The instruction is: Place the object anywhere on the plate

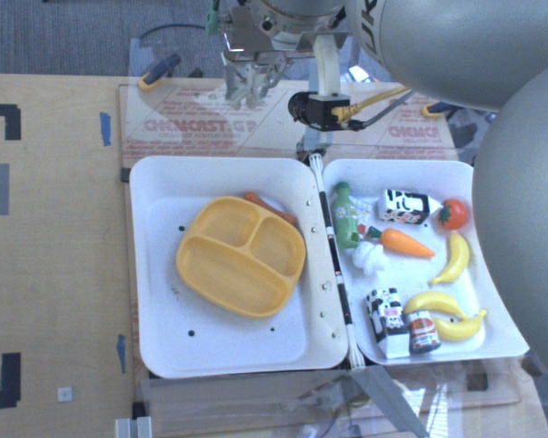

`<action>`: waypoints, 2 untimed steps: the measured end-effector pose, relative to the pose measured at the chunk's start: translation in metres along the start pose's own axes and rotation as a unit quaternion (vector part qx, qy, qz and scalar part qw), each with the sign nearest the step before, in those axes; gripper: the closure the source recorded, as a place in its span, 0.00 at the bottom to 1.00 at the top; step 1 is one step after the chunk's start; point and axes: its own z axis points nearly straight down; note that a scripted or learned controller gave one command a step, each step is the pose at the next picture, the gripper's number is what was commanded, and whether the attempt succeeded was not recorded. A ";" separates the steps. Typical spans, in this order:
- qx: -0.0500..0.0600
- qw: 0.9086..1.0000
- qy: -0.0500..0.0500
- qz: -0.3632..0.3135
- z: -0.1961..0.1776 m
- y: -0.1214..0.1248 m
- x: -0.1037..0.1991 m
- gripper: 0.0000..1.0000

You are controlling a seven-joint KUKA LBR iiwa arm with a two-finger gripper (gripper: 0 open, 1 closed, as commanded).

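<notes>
A yellow divided plate (242, 255) lies in the left bin (155, 245), with nothing on it. A reddish-orange object (267, 204) peeks out from behind the plate's far edge, mostly hidden. My gripper (245, 88) hangs above the bench behind the left bin, well clear of the plate. It is open and nothing is between its fingers. The right bin (499, 322) holds a green bottle (345, 215), a carrot (407, 243), a tomato (453, 213), bananas (455, 257) and cow-patterned cartons (403, 207).
The arm's grey bulk covers the upper right and overhangs the right bin's far corner. A small jar (424, 332) and a second cow carton (384, 314) sit at the right bin's front. A ridge (327, 254) divides the two bins.
</notes>
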 end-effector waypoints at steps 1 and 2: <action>0.003 1.000 0.000 -0.025 0.012 0.001 0.003 1.00; 0.000 1.000 0.000 0.027 -0.043 0.001 -0.015 1.00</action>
